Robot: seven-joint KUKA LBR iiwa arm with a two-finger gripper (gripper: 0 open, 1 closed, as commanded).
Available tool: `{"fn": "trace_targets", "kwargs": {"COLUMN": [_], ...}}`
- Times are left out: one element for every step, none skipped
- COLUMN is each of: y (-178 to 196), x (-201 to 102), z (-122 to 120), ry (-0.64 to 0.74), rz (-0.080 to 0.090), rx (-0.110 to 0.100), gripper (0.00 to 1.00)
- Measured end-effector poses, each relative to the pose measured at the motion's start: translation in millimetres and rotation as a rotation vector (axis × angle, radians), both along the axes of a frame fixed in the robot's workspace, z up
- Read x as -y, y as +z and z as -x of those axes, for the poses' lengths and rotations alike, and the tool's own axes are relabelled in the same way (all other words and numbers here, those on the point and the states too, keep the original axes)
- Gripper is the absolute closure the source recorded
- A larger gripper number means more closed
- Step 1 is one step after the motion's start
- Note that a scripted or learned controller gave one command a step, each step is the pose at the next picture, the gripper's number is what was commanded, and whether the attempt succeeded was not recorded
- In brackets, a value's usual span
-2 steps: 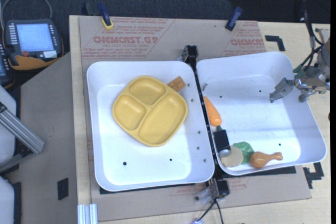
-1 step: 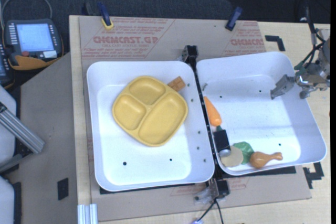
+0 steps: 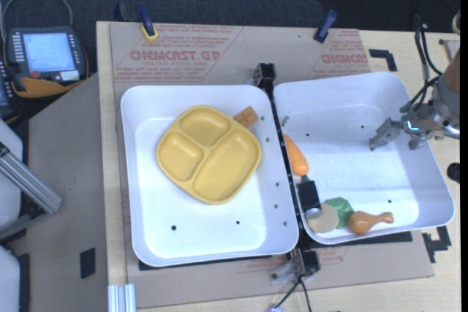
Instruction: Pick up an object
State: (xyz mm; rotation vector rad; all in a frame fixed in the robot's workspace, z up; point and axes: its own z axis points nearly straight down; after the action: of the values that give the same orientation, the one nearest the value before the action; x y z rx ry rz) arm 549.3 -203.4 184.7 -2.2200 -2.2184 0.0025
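My gripper hangs over the right side of the right bin, its two fingers spread open with nothing between them. An orange carrot lies against the bin's left wall. Below it sit a black block, a pale round disc, a green piece and a tan drumstick-shaped toy near the bin's front edge. All of these lie to the left of and below the gripper, apart from it.
The left bin holds a yellow divided plate with a small brown block at its upper right edge. A black divider clamp sits between the bins. A pendant screen rests off the bench at far left.
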Motion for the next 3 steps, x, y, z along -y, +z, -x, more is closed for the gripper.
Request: {"fn": "trace_targets", "kwargs": {"y": [-50, -96, -79], "x": [-10, -8, -10], "z": [-1, -3, -9], "ry": [0.001, -0.002, 0.002], "rz": [0.000, 0.003, 0.002], "rx": [0.000, 0.005, 0.021], "gripper": [0.00, 0.00, 1.00]}}
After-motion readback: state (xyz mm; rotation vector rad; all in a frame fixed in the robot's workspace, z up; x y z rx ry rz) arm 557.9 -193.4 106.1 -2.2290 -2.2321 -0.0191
